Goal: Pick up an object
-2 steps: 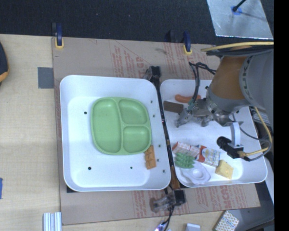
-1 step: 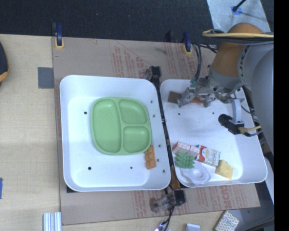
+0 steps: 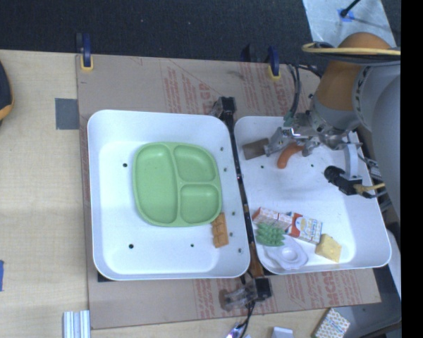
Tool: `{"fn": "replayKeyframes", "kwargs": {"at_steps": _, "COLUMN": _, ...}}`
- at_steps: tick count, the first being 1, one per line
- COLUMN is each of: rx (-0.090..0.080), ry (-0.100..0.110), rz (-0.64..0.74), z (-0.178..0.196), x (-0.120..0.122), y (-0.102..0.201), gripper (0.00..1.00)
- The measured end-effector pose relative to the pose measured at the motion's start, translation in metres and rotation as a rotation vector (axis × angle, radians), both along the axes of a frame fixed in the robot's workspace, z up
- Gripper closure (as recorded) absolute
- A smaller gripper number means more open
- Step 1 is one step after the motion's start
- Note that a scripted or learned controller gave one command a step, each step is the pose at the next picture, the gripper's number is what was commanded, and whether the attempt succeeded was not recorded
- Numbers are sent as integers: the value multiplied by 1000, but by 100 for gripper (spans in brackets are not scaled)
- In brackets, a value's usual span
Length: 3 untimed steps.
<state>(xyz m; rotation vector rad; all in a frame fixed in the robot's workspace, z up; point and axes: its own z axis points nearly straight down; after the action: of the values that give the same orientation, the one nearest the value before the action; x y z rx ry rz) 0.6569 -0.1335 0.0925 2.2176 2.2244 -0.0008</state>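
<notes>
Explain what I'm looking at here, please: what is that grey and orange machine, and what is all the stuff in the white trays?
That is a robot arm, seen by a camera above the bench. It reaches in from the right, and its two-finger gripper hangs over the right white bin, right by a small orange sausage-shaped piece; whether it holds that piece is unclear. Nearer us in that bin lie a printed carton, a green leafy toy and a yellow block. The left white bin holds a green divided plate and a brown wafer.
</notes>
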Motion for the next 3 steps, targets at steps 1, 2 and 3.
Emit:
{"fn": "replayKeyframes", "kwargs": {"at_steps": 1, "rx": 0, "ry": 6, "rz": 3, "z": 10, "x": -1, "y": -1, "gripper": 100}}
{"fn": "replayKeyframes", "kwargs": {"at_steps": 2, "rx": 3, "ry": -7, "rz": 7, "z": 106, "x": 2, "y": 83, "gripper": 100}}
{"fn": "replayKeyframes", "kwargs": {"at_steps": 3, "rx": 1, "ry": 7, "rz": 6, "z": 102, "x": -32, "y": 140, "gripper": 100}}
